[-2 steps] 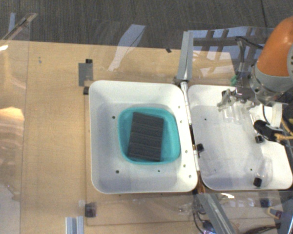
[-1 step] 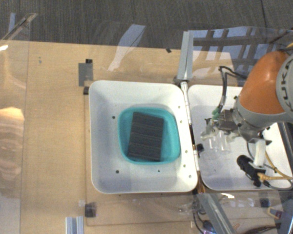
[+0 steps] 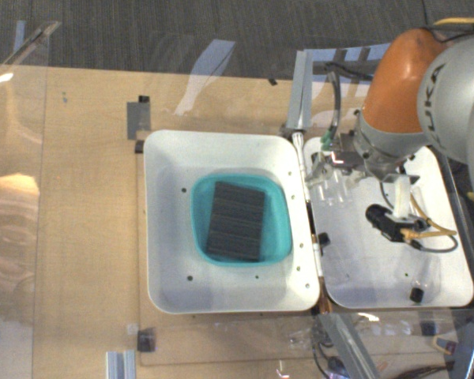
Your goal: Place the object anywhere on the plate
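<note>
Since the block (image 3: 237, 221) already lies flat on the plate (image 3: 278, 227) in the left bin (image 3: 167, 235), the gripper (image 3: 329, 178), open or closed unclear, hangs over the right bin (image 3: 450, 279), seemingly finished.

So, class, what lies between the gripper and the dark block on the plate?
Camera view: from the dark block outward, the teal plate's rim, the left bin's floor and wall, the right bin's wall, then the gripper. Nothing loose.

Two white bins, left bin (image 3: 166, 212) and right bin (image 3: 452, 251). One teal plate (image 3: 199, 212). One dark ribbed block (image 3: 237, 221). Perhaps one small black piece (image 3: 416, 294), too tiny to identify.
</note>
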Controlling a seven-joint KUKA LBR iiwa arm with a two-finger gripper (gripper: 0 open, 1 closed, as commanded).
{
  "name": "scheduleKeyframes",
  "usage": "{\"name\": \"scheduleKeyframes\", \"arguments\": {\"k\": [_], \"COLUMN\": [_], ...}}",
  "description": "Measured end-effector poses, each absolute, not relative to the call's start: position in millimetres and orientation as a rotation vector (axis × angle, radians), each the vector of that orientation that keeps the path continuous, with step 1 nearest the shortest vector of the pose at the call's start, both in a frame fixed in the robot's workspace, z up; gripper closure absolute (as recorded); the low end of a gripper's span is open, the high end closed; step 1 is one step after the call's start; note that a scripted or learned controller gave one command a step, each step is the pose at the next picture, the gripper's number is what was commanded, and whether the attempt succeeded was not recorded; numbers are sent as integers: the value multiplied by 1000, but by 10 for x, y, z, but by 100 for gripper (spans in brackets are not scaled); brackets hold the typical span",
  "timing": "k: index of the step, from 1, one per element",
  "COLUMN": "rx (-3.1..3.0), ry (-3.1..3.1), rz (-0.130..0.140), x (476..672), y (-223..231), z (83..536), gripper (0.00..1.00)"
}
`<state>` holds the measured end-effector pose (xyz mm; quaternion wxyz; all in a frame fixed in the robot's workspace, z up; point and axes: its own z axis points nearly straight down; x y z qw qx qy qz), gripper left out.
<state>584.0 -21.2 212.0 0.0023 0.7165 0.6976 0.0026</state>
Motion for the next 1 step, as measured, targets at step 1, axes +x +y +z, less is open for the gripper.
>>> {"name": "scheduleKeyframes", "arguments": {"k": [1], "rx": [2244], "ry": [2198], "rz": [3], "x": [5370], "y": [273], "z": [1841], "gripper": [100]}}
